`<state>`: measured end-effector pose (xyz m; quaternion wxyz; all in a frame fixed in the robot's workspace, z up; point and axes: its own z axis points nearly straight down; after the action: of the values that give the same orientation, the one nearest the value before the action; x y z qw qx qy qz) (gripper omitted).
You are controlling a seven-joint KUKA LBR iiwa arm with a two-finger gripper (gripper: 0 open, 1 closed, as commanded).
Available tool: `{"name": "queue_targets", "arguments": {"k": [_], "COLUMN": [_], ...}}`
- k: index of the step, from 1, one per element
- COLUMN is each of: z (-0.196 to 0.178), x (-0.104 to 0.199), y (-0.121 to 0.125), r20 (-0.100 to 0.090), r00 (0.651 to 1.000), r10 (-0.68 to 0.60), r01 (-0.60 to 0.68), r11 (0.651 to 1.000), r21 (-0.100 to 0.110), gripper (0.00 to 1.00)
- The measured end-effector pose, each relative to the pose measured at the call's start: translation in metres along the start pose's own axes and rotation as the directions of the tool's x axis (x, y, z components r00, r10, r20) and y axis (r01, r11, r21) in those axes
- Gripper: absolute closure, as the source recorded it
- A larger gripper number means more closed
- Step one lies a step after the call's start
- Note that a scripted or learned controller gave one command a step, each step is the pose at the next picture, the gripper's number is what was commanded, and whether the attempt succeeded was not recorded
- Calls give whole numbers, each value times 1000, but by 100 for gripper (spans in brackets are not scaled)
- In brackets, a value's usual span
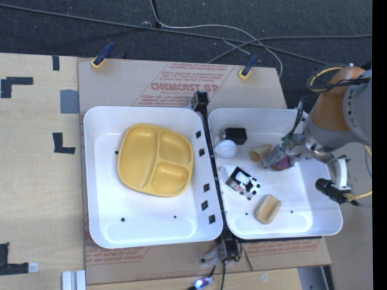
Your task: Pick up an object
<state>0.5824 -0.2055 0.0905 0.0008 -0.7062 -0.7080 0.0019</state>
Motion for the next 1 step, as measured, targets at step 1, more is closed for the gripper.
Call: {"name": "queue_targets", "arguments": {"k": [1], "z": [-59], "x": [3], "y": [1], "r20": [-2], "r00": [1000], "r10": [0], "r01": [0], "r11": [1000], "r21": [-3], "gripper": [100]}}
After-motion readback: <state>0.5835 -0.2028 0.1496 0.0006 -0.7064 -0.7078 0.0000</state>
